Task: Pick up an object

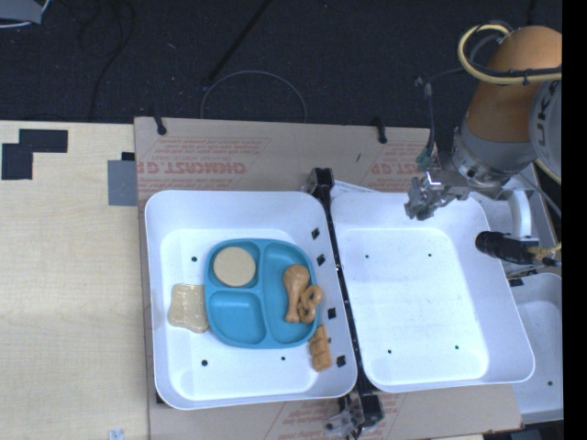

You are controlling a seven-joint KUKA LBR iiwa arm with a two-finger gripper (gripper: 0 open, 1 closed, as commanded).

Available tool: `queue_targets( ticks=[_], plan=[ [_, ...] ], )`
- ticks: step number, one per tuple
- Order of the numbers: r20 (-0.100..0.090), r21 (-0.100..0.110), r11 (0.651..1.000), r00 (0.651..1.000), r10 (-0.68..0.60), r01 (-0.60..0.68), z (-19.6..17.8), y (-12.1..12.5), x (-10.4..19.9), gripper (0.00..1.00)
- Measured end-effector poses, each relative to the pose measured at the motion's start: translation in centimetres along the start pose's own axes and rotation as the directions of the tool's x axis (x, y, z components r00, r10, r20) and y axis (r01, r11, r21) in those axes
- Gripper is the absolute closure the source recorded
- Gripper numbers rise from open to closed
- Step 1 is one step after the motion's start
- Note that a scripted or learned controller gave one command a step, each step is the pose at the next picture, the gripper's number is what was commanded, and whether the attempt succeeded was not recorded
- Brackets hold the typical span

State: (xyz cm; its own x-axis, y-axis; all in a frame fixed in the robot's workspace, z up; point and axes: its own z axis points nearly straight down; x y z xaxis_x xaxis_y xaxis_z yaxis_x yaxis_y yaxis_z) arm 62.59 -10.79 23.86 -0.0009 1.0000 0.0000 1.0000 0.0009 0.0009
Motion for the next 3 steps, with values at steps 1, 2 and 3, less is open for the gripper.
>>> queue_targets(
  ticks=[1,2,3],
  plan=[
    [-0.001,0.006,1.0,1.0,-0.001,0.001,-0.2,-2.6,3.5,1.0],
    [-0.002,0.006,1.0,1.0,-0.002,0.002,0.3,-4.2,7.9,1.0],
    [-0.001,0.007,1.0,1.0,-0.003,0.003,0.1,-6.6,13.1,1.0]
  ],
)
